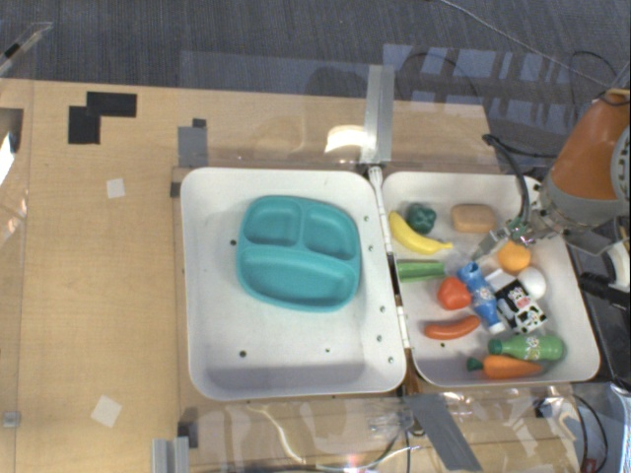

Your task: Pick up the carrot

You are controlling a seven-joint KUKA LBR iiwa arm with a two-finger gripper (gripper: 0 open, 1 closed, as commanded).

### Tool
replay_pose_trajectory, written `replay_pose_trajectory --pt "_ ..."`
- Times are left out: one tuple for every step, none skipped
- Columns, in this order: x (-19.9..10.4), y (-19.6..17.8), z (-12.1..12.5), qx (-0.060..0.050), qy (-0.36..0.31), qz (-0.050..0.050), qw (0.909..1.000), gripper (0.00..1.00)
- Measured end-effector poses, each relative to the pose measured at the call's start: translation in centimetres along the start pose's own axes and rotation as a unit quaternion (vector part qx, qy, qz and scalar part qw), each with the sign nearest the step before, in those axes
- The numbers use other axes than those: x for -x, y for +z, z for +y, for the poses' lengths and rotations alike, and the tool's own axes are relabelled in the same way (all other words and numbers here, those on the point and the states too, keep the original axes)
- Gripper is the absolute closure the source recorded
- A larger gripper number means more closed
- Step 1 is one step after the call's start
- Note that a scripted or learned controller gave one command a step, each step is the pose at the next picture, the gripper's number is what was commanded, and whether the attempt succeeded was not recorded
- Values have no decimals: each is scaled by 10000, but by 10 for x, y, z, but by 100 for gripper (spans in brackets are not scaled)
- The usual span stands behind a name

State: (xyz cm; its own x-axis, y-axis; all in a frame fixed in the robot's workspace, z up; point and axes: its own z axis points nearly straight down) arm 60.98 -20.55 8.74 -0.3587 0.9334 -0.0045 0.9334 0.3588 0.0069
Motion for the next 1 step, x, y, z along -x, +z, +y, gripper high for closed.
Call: replay_pose_trajectory --pt "1 -14 4 48 -11 -28 10000 100"
